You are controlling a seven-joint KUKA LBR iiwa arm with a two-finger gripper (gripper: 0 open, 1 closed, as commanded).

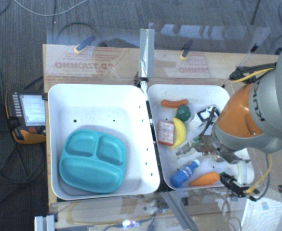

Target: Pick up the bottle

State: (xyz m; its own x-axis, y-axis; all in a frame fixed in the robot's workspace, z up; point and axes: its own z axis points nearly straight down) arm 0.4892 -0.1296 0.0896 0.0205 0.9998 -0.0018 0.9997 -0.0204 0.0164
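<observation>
Place: I see a robot test lab | signs: two white bins (96,91) on a wooden bench (97,64), loose cables (30,6) on grey carpet, handheld control pendant (26,115) at the side, clear guard panels (213,37)

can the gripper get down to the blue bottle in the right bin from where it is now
Probably yes. The blue bottle lies on its side near the right bin's front edge, uncovered from above. The gripper hangs just behind it. The orange carrot touching its side could crowd one finger.
</observation>
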